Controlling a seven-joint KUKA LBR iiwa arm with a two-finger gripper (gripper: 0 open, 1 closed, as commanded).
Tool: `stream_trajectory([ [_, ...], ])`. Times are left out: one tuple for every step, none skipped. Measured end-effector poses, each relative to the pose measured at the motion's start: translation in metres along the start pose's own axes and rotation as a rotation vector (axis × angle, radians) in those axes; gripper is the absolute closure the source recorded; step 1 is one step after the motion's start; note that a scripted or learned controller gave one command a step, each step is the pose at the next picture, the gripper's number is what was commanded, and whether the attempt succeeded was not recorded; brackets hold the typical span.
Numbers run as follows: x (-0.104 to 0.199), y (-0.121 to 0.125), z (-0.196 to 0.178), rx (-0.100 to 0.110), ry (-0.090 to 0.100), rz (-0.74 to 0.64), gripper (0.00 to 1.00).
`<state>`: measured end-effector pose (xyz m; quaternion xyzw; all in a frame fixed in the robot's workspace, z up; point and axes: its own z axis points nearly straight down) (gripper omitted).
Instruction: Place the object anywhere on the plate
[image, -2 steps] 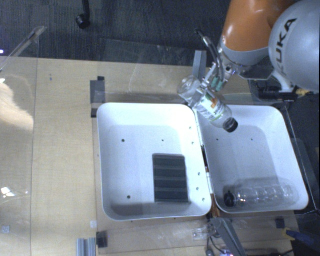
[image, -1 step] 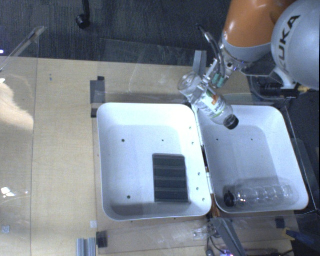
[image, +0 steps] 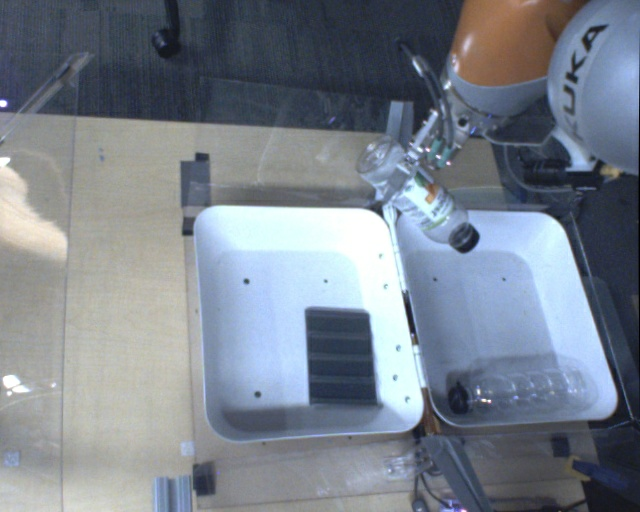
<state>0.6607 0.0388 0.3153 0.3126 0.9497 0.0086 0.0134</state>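
Observation:
A clear plastic bottle (image: 428, 203) with a black cap hangs tilted over the back edge where the two bins meet, cap end pointing down to the right. My gripper (image: 421, 165) comes down from the upper right and is shut on the bottle's upper body. The plate (image: 341, 356), a dark ribbed rectangle, lies flat in the front middle of the left bin (image: 250, 250), well in front and left of the held bottle.
A second clear bottle (image: 520, 388) with a dark cap lies on its side along the front wall of the right bin (image: 560, 260). The raised divider (image: 405, 300) between the bins runs front to back. The arm's orange and grey body fills the upper right.

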Motion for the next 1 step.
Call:
stream_trajectory([
  [0.0472,-0.0322,0.0889,0.019,0.018,-0.104,1.00],
])
